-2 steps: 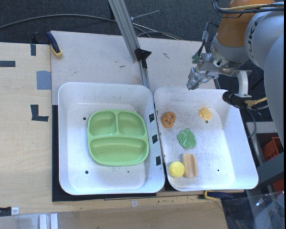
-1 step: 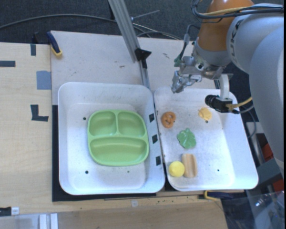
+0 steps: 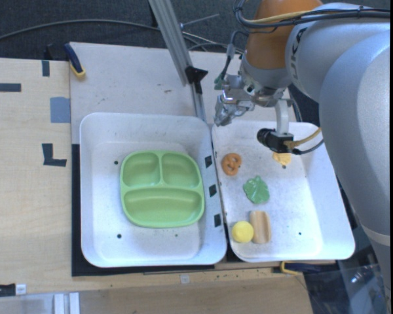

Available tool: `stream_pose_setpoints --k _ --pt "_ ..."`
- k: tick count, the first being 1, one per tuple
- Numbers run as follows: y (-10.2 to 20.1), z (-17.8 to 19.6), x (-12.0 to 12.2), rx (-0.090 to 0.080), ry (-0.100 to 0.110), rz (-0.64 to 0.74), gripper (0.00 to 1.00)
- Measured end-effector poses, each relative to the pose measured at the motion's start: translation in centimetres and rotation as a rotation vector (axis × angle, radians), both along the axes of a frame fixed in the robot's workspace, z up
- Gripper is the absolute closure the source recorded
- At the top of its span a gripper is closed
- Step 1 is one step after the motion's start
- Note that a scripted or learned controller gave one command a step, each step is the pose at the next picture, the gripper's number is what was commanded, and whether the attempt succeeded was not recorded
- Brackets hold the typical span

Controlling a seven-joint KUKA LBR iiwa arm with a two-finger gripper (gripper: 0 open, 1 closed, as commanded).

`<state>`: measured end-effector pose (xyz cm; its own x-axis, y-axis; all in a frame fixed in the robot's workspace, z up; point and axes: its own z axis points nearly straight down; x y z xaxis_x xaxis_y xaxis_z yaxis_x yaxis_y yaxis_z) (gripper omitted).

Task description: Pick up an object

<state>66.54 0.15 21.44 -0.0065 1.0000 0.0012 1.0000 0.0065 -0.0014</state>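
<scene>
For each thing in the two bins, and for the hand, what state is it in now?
Green divided plate: flat in left bin, upright.
Orange round toy: lying free in right bin.
Green leafy toy: lying free.
Yellow ball: touching the bread-like toy.
Hand: above the right bin's far corner, holding nothing visible.

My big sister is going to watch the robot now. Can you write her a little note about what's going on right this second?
Gripper: hangs over the far edge of the right white bin, near the divider; it carries nothing I can see.
Right bin: small orange round toy, green leafy toy, yellow ball touching a tan bread-like block, small yellow piece by the black cable part.
Left white bin: green divided plastic tray.
Done: nothing picked yet.
Left: choose one toy, grasp, lift.
</scene>
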Motion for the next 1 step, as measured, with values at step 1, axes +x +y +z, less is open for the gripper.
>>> stream_pose_setpoints --k 1 --pt "5.04 1.02 0.38 0.001 -0.001 0.0 1.0"
